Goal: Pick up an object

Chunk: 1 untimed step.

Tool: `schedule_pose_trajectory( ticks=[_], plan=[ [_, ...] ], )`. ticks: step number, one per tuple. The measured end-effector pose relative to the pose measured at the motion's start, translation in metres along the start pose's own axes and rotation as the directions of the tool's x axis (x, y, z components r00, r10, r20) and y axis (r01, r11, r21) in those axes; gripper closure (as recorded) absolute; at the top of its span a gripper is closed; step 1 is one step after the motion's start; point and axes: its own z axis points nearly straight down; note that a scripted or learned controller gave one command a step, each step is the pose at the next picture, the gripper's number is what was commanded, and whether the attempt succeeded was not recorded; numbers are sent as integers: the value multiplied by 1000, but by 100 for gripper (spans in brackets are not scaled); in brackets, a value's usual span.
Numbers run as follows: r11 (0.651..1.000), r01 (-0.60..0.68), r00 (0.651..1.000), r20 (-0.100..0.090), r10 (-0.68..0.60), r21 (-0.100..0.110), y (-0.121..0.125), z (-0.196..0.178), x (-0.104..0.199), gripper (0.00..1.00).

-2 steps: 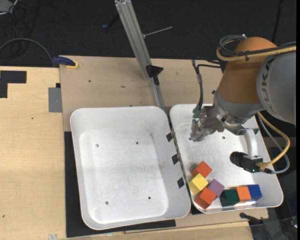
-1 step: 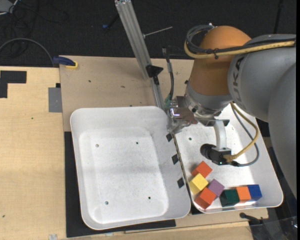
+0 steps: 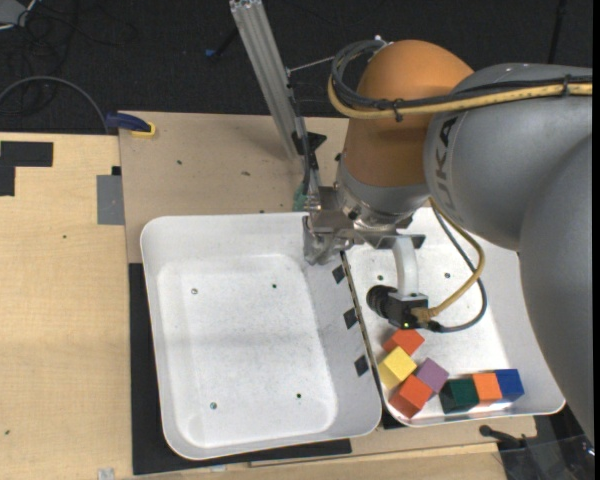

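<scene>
Several coloured blocks lie clustered in the near corner of the right bin (image 3: 465, 340): an orange-red block (image 3: 405, 342), a yellow block (image 3: 398, 366), a purple block (image 3: 432, 374), a red block (image 3: 415, 396), a dark green block (image 3: 460, 395), an orange block (image 3: 488, 386) and a blue block (image 3: 509, 383). My gripper (image 3: 328, 233) hangs under the orange wrist at the far end of the divide between the bins, well behind the blocks. The wrist hides what is beneath it.
The left bin (image 3: 162, 243) sits beside the right one, with small black clips (image 3: 350, 318) along the shared edge. An aluminium rail (image 3: 265, 68) slants up behind the bins. The big grey arm covers the right side of the bench.
</scene>
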Motion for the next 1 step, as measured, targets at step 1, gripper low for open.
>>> schedule_pose_trajectory(
  ticks=[1],
  plan=[
    [1000, -3, 1000, 3, 3, 4, -15, -6, -9, 100]
  ],
)
